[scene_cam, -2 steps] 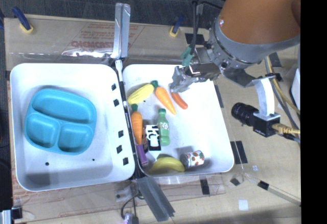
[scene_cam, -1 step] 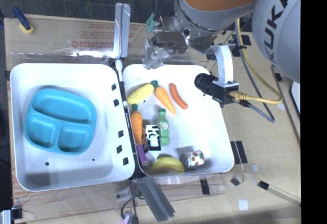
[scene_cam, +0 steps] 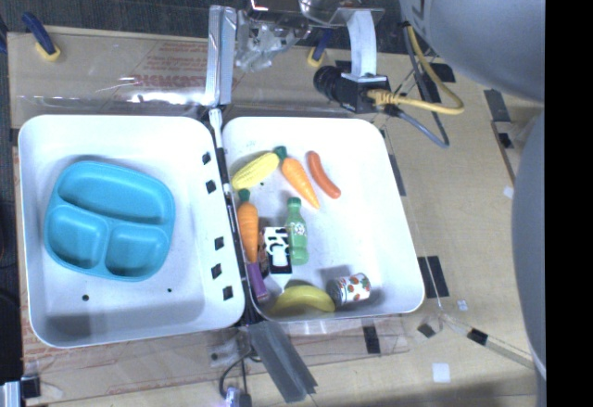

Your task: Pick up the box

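The box (scene_cam: 276, 248) lies flat near the left wall of the right bin (scene_cam: 400, 210), wedged between a carrot (scene_cam: 247, 227) on its left and a green bottle (scene_cam: 296, 231) on its right. This crowding leaves little finger clearance. A banana (scene_cam: 301, 299) lies just nearer. The gripper (scene_cam: 269, 30) hangs above the bins' far edge, clear of the box; whether it is released or clenched cannot be told.

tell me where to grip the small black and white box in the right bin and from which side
Judging from above: grip the small black and white box across its upper and lower ends, coming straight down. The green bottle and orange carrot crowd its two flanks, leaving little finger room there.
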Available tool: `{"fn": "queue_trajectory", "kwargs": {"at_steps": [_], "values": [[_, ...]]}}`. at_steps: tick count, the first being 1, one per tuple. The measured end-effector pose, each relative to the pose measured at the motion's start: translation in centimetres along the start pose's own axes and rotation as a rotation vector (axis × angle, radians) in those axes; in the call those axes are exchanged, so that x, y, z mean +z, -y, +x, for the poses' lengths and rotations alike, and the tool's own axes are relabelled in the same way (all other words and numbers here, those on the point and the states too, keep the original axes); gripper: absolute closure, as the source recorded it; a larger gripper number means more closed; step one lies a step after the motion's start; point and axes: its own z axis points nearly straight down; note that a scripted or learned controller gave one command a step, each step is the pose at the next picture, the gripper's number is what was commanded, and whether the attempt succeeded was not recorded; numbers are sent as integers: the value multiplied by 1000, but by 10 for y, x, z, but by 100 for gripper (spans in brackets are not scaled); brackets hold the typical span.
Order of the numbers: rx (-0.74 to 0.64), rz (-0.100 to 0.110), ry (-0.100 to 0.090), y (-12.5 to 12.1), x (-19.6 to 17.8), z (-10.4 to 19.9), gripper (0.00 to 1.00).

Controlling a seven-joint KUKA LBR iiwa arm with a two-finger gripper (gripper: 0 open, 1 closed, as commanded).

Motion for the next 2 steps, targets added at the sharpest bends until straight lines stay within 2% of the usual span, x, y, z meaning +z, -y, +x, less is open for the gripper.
{"fn": "queue_trajectory", "kwargs": {"at_steps": [1, 2], "values": [[69, 0, -1, -41, 0, 54, 100], [61, -1, 1, -41, -10, 56, 100]]}}
